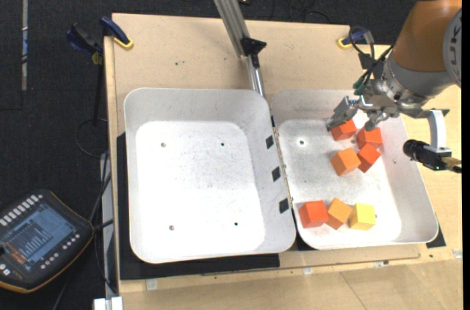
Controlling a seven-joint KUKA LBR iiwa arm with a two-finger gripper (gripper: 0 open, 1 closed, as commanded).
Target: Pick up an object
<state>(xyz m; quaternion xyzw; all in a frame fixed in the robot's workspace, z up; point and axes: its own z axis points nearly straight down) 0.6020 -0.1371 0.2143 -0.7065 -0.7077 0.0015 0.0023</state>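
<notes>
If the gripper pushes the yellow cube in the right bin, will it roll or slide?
The yellow cube has flat faces, so it would probably slide, not roll. It looks rigid and seems small, likely light. It touches an orange cube, which may move too.

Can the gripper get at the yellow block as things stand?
Probably yes. The yellow block sits near the right bin's front edge, uncovered from above; an orange block touches its left side. The gripper hovers farther back over other blocks.

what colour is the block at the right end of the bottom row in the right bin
Yellow block, beside two orange ones, in the camera view.
</notes>
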